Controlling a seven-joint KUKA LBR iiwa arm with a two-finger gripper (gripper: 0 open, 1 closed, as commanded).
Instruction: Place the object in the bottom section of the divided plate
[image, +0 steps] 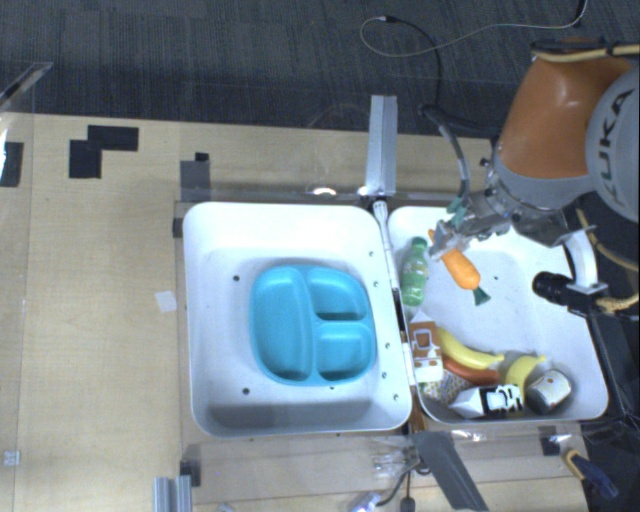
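The blue divided plate (310, 322) lies in the left white bin (215, 400), with one long section on its left and two smaller sections on its right. Over the right bin (590, 395), my gripper (450, 242) points down at the bin's upper part. An orange toy carrot (461, 270) with a green tip hangs slanted from it, its upper end pinched between the fingertips. The gripper is to the right of the plate, across the wall between the bins.
In the right bin a green bottle (413, 272) lies along the left wall. A banana (470, 353), a small printed carton (425, 352), a black-and-white item (497, 400) and a grey ball (548, 390) crowd the near end. A metal post (381, 145) stands behind the bins.
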